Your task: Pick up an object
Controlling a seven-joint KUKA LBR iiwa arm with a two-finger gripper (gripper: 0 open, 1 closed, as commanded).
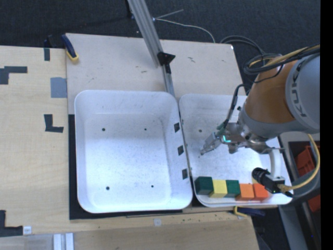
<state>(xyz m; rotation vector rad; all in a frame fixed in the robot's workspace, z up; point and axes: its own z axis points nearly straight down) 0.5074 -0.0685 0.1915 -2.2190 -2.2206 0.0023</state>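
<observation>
Metal fingers (208, 146) of the gripper (209, 148) hang over the bare floor of the right bin (208, 105), slightly apart and holding nothing. The blocks lie toward the near rim from them, in a row along that rim: green block (204, 185), yellow block (219, 188), orange block (245, 191); green is nearest. On the grey arm (307, 95) I read "KU".

The arm (291, 95) is thick and rounded, grey with a broad orange band above the wrist and part of a dark "KUKA" mark on the grey shell. Black and yellow cables loop over it. The gripper (209, 147) is slim, metallic, with a small teal light.
</observation>
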